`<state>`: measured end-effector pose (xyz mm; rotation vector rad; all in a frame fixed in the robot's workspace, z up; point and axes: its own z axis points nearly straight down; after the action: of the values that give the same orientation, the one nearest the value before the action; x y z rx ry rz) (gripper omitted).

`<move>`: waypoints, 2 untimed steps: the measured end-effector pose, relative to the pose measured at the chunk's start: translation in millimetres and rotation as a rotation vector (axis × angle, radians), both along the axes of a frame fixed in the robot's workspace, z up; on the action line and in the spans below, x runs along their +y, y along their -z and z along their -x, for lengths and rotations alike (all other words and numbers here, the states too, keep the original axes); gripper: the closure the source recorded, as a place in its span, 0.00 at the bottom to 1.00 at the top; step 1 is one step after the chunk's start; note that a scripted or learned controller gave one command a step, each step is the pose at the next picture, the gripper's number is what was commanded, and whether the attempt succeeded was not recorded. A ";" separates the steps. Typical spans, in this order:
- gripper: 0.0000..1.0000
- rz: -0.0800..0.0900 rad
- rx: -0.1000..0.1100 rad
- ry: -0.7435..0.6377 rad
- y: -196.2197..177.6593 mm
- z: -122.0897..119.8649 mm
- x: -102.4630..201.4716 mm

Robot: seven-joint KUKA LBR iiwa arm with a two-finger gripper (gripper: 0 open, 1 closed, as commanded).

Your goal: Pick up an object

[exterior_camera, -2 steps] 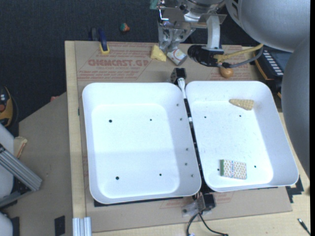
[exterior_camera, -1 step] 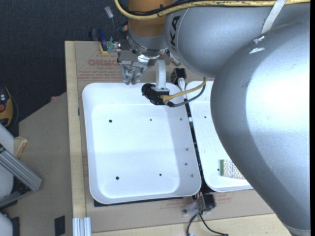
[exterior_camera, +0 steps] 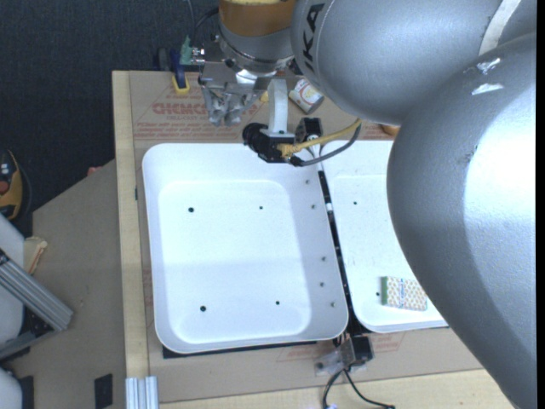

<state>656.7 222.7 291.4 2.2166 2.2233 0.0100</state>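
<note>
Arm [exterior_camera: 443, 143]: sweeps in over the right bin [exterior_camera: 366, 228] | Gripper [exterior_camera: 228, 109]: hanging just past the far rim of the left bin [exterior_camera: 170, 228], over the bench board | Fingers: can't tell, spread or pressed | Object: small patterned packet [exterior_camera: 402, 293] in the right bin, well apart from the left bin's far rim
</note>
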 end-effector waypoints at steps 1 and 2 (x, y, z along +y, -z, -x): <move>1.00 0.004 -0.004 0.012 -78.1 14.8 -94.6; 1.00 0.003 0.013 -0.001 26.3 -9.3 -39.6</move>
<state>666.0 183.1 265.1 2.2204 2.2290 -0.0082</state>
